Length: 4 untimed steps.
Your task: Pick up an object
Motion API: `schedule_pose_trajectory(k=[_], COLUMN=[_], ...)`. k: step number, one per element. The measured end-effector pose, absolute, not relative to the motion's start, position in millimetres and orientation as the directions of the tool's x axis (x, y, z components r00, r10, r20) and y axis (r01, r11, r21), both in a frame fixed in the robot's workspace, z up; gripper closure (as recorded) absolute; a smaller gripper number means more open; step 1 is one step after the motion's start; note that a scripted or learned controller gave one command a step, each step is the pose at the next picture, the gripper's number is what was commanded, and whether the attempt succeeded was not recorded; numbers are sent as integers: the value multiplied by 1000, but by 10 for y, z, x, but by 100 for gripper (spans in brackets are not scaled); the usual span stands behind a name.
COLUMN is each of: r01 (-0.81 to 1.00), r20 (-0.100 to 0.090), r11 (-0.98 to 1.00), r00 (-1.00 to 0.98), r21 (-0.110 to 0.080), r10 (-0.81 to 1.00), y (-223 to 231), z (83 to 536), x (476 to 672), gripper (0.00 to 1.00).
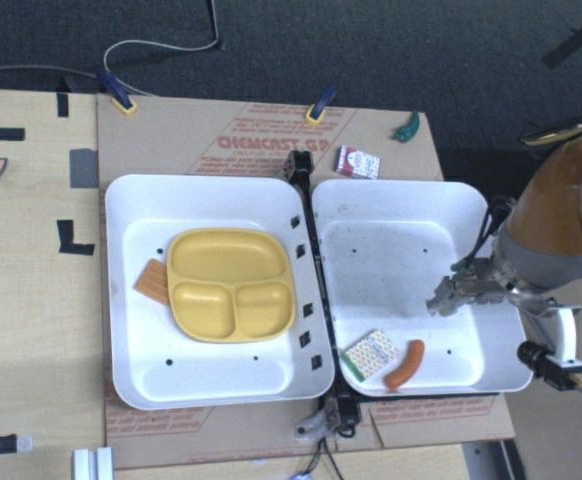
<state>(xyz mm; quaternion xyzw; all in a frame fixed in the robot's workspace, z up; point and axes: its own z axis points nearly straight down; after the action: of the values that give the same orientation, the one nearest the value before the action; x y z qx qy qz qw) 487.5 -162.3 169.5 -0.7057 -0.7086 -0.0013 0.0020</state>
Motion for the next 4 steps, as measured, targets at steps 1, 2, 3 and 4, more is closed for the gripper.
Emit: schedule_pose_trajectory(k=[1,2,3,4], r01=[1000,1000,1000,1000], r20=[5,5,0,-3], r11=[5,5,1,-1], r00=[-5,-5,-1,1], r21=[-1,-1,2,4], r10=[1000,1000,1000,1000], y=[-1617,-1617,-1711,-1722], z=[1788,1787,860,958], x=[4880,4879,4846,4849], gripper=[100,0,0,100])
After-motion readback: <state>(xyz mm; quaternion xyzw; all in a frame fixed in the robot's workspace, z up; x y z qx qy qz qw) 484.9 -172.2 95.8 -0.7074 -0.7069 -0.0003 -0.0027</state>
